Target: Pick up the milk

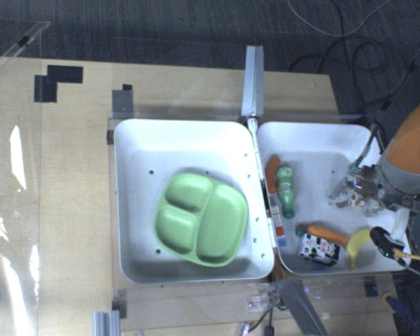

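Lower right, the milk (318, 248) lies flat awaiting pickup; the gripper (353, 191) hovers above, its spread unclear.

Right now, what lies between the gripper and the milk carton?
In the camera view, the carrot lies between the gripper and the milk carton, just above the carton. Bare bin floor is around it.

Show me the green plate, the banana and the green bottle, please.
green plate (201, 220): camera view, middle of the plate.
banana (358, 244): camera view, its curved body.
green bottle (286, 190): camera view, its body.
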Controlling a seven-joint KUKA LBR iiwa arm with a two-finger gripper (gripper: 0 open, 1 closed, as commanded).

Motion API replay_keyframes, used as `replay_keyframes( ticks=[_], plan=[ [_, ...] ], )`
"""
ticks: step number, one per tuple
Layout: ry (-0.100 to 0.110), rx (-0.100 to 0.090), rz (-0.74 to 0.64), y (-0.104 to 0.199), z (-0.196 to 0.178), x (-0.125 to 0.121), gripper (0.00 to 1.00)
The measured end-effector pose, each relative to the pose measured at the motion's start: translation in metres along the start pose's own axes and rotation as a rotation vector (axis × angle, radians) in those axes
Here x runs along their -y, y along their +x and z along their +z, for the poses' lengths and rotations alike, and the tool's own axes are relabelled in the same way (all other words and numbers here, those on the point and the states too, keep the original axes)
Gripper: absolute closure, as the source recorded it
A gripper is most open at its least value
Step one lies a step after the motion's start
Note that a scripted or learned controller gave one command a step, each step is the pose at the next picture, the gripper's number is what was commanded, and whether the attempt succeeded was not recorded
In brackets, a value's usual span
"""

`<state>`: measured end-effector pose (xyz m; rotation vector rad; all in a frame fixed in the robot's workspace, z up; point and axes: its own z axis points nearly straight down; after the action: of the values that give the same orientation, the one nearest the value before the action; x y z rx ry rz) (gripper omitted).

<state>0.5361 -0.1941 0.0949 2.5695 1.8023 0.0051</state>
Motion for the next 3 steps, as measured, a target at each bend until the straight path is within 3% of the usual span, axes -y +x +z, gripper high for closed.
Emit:
replay_keyframes(
  ticks=[1, 2, 3],
  plan=[
    [-0.004, -0.001, -0.003, 0.001, -0.011, -0.002, 1.00],
    [-0.010, -0.004, 0.283, 0.076, 0.005, 0.020, 1.00],
    [-0.002, 0.000, 0.218, 0.108, -0.287, -0.015, 1.00]
  ],
)
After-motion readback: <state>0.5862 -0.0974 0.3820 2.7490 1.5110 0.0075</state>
